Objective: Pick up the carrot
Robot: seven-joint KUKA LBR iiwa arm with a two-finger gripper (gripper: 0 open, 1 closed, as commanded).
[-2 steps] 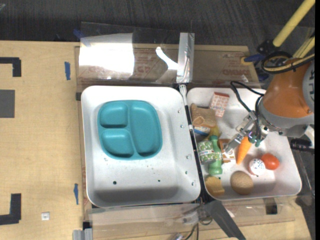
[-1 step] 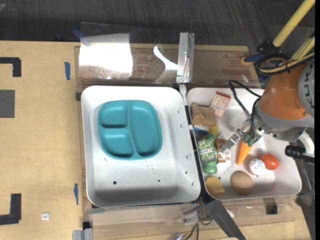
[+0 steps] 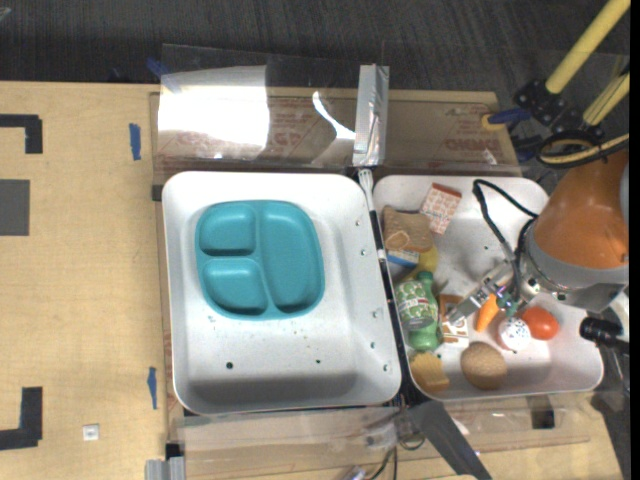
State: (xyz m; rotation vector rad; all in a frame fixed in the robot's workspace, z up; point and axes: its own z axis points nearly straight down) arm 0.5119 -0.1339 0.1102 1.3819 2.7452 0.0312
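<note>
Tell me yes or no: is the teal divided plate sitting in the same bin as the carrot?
No. The teal plate lies in the left bin, while the carrot is in the right bin among the other items.

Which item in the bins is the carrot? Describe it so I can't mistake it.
Look in the right bin, toward its near right part, just under the tool. The carrot is the small, slim orange piece lying there. Its neighbour, the red-orange tomato, is round, and the brown potato is duller.

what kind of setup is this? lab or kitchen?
Likely a robot lab: two white bins on a plywood bench, toy food such as a carrot in the right bin, a teal divided plate in the left.
</note>
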